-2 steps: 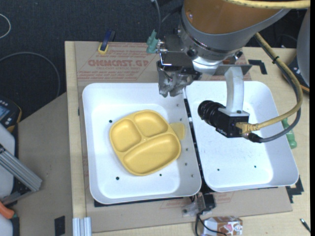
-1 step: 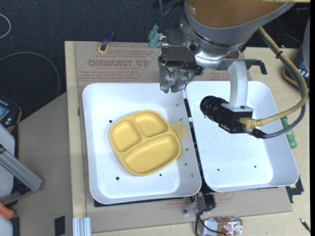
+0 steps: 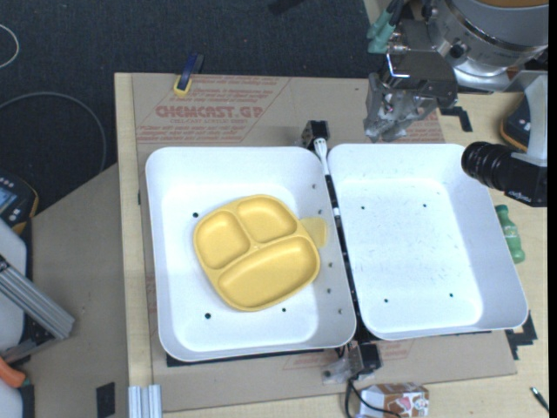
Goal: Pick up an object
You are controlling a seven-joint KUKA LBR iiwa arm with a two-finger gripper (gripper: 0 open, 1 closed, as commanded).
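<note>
**Pick not yet begun: tray in the left bin, claw up at the far edge**

The worktop (image 3: pixel 261 103), a tan board with red lettering, carries two shallow white plastic bins side by side. The left bin (image 3: pixel 174 320) holds the one thing to be picked: a yellow plastic divided tray with three compartments (image 3: pixel 257 251), lying flat near the bin's middle and slightly turned. The right bin (image 3: pixel 487 277) shows bare white floor with a few dark specks.

The grey arm (image 3: pixel 487 16) reaches in at the far right. Its claw (image 3: pixel 396 116) hangs above the worktop just beyond the right bin's far rim, well apart from the tray. Whether the claw is apart or together, I cannot tell.

Judging from this, nothing is grasped; the whole task remains: travel left, descend, close on the tray, lift.
</note>
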